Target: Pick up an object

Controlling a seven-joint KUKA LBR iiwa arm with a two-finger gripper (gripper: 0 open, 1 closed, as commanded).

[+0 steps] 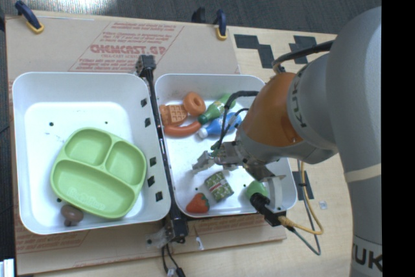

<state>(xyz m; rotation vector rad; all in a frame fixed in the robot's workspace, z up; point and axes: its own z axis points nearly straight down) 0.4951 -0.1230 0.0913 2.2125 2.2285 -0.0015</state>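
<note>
Hanging low over the right bin (pixel 170 84), the tool (pixel 209 162) is pointing left from under the orange wrist band. Its metal fingers (pixel 201 164) are showing as thin grey prongs w/ a small gap between them, approx. half open; nothing is sitting between them. Tool tips are hovering just above and left of a small green-and-red packet (pixel 218 186), near it but contact cannot be confirmed at this angle. A red strawberry-like item (pixel 198 204) is lying near the bin's front wall, just beside the packet. A round green item (pixel 257 190) is sitting at the front right, partly covered by the arm. At the bin's rear: orange ring (pixel 194 103), waffle-patterned piece (pixel 172 115), sausage-like piece (pixel 183 130), green bottle (pixel 213 113) and a blue item (pixel 228 121), the last two partly hidden by the wrist. Left bin (pixel 19 139) is carrying a green divided plate (pixel 98 172) and a brownish lump (pixel 72 214) at its front corner; ID unclear. Tabletop (pixel 65 36) is showing cardboard w/ red print.
</note>
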